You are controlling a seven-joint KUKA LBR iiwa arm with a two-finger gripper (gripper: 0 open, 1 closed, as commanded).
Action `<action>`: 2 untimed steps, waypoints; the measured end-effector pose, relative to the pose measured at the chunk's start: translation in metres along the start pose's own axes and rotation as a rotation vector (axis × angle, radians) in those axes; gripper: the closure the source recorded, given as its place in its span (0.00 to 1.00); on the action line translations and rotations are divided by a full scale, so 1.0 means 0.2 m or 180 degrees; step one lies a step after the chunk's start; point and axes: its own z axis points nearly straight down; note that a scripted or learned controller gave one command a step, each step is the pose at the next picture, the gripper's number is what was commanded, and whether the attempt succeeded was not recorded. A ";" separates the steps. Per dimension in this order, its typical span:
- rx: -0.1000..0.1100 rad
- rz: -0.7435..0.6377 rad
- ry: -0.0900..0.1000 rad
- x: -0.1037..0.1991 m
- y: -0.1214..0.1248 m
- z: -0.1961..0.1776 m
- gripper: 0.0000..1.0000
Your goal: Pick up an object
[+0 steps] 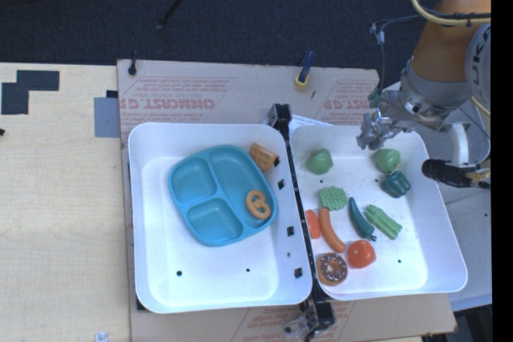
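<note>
While the gripper (370, 132) hovers at the right bin's (437, 272) far rim, I cannot tell its fingers' state; toy vegetables (365, 212) lie below. Cardboard (200, 96) covers the surface (56, 204).

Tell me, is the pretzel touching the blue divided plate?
Touching. The camera view shows the pretzel lying inside the right-hand compartment of the blue divided plate, resting on its floor near the rim.
</note>
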 end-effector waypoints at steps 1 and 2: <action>0.0001 -0.0005 0.0003 0.30 -0.05 -0.03 1.00; 0.0006 -0.0004 0.0000 0.54 -0.05 0.03 1.00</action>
